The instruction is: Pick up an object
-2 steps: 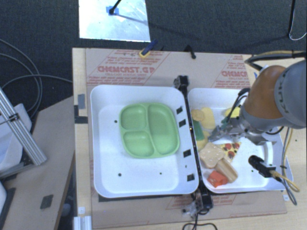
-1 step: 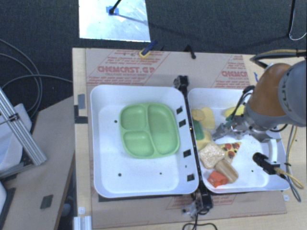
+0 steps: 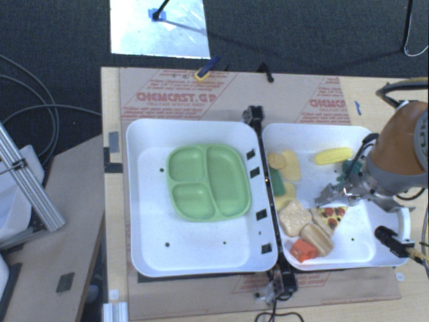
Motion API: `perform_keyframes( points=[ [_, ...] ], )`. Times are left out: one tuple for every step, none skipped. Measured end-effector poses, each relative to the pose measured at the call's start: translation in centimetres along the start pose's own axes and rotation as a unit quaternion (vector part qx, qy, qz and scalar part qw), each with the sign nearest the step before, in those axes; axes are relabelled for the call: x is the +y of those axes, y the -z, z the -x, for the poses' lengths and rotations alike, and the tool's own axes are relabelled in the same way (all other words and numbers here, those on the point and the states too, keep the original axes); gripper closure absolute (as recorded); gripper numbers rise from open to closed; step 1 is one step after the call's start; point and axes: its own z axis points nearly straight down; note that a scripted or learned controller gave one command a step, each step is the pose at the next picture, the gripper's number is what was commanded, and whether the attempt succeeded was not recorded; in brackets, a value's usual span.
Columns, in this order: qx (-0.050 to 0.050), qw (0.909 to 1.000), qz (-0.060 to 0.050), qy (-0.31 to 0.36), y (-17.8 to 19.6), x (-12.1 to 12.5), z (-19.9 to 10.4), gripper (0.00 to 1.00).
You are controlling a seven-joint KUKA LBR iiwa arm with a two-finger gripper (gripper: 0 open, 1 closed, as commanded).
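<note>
Gripper (image 3: 333,197) low in right bin (image 3: 315,139), just above pizza slice (image 3: 333,215)

Fixed above the bench (image 3: 167,89), looking down at a slant; left bin (image 3: 151,243) near centre, right bin (image 3: 355,247) beside it, floor beyond.

Open white floor around the green three-compartment plastic plate (image 3: 206,182) in the left shallow white bin (image 3: 144,200), widest along the near and left walls. Crowded left half of the right white bin (image 3: 362,253): yellow corn cob (image 3: 333,155), pizza slice (image 3: 332,215), tan bread pieces (image 3: 305,225), red block (image 3: 303,249). Bare floor at its near right corner.
</note>
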Motion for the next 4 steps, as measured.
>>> perform_keyframes(
  points=[
    [0.001,1.0000,-0.002,0.001,-0.1,-5.2,-2.6,0.00],
    [0.000,1.0000,0.003,0.001,1.2,-4.7,-2.5,1.00],
    [0.000,0.9999,0.007,0.008,10.6,2.6,-10.5,1.00],
    [0.001,1.0000,-0.001,0.005,9.9,-1.5,-16.9,1.00]
  ],
)
